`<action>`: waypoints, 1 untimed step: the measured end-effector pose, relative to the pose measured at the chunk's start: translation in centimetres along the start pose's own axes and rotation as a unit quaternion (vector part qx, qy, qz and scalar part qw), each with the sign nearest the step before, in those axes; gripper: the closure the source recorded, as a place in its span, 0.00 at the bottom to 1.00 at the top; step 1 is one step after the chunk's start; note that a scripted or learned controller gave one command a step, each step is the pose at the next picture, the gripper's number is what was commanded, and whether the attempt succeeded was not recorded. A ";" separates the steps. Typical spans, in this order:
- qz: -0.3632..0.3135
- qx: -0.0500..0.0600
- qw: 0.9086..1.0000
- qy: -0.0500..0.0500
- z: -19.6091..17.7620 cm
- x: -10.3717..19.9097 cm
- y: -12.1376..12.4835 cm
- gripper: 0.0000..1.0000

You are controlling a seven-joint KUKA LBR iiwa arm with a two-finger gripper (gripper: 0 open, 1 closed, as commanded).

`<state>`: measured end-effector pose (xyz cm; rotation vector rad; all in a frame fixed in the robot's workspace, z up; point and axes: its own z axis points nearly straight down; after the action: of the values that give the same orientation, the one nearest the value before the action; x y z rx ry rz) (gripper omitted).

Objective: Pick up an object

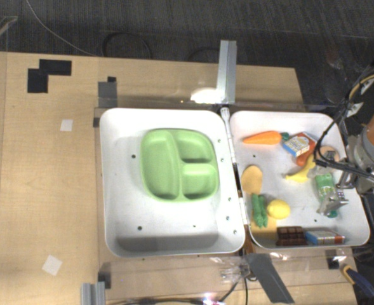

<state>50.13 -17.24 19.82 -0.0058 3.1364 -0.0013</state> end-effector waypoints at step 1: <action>-0.004 0.001 1.000 -0.002 10.2 -0.7 -1.3 0.00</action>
<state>50.90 -18.55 9.60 -0.0174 3.1317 -0.0030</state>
